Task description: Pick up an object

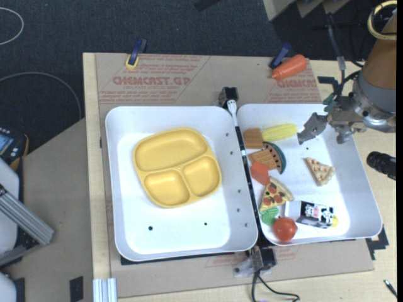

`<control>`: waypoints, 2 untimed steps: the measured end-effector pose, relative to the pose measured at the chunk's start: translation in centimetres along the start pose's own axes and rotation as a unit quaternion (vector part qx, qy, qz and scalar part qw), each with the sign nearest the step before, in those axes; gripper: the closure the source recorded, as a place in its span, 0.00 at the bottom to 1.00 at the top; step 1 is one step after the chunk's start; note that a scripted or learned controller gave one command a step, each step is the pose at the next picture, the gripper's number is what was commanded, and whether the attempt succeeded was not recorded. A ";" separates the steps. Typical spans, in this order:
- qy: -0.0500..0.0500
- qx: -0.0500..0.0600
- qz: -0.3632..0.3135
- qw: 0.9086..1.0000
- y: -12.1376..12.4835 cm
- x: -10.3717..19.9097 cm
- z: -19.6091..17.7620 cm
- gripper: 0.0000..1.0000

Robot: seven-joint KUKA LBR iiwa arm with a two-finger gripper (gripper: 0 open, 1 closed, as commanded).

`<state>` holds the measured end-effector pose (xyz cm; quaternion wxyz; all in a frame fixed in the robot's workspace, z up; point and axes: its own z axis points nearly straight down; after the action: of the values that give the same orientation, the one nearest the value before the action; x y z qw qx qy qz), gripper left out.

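My gripper (327, 132) hovers over the far right part of the right bin (356, 187), open, with bare bin floor showing between its fingers. A yellow corn cob (279, 131) lies just left of it. A small pizza wedge (319, 170) lies below it. Along the bin's left side sit a brown toast piece (253, 138), a watermelon slice (272, 156), an orange-red piece (259, 171), a pizza slice (275, 194), a green item (269, 214) and a red tomato (284, 229). A black-and-white carton (317, 214) lies near the front.
The left bin (123, 187) holds a yellow divided plate (177, 167). An orange carrot toy (289, 67) rests on the bench behind the right bin. Clamps sit at the bins' shared edge (228, 97), and cables run along the front.
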<state>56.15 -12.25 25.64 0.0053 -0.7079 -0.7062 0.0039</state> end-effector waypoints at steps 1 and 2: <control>-0.001 -0.006 -0.001 1.000 0.2 0.0 -0.7 0.00; 0.000 -0.003 -0.001 1.000 0.2 0.6 3.7 0.00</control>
<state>56.31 -11.69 21.94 0.0030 -0.7072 -0.7070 0.0016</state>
